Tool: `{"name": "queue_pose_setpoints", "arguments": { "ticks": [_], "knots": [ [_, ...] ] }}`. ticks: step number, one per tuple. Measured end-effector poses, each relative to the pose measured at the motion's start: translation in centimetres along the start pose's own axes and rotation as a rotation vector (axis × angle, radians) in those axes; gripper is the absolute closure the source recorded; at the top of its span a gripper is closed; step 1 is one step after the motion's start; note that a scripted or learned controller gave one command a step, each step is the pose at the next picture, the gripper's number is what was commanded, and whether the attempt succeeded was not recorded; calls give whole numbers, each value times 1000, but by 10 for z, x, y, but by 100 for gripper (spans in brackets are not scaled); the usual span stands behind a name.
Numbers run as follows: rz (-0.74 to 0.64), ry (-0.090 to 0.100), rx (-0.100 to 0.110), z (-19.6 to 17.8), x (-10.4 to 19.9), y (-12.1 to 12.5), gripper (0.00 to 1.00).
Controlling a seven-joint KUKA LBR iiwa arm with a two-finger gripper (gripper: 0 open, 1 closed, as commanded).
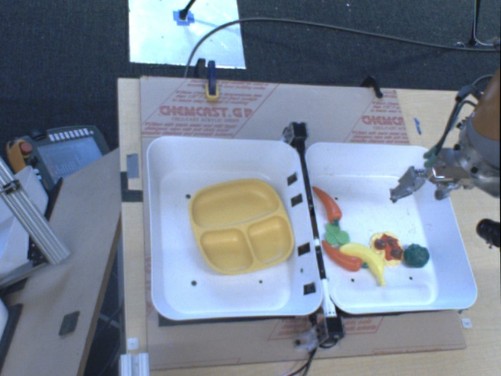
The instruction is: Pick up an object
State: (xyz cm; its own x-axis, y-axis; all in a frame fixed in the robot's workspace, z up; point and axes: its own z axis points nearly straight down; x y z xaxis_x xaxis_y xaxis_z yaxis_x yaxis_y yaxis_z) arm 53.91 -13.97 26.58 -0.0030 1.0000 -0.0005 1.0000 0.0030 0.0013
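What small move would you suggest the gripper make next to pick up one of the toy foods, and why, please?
Probably shift the gripper toward the near side of the right white bin and lower it. It hangs above bare bin floor, while the small green broccoli-like toy and the yellow plastic banana lie nearer the bin's front. The green toy sits apart from the cluster.

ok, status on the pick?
Gripper open, holding nothing, over right bin. Toy food untouched: banana, chili, broccoli. Nothing in the way.
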Motion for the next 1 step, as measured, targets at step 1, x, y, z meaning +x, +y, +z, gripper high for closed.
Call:
{"name": "queue_pose_setpoints", "arguments": {
  "ticks": [1],
  "knots": [
    [2,0,2,43,-6,0,0]
  ]
}}
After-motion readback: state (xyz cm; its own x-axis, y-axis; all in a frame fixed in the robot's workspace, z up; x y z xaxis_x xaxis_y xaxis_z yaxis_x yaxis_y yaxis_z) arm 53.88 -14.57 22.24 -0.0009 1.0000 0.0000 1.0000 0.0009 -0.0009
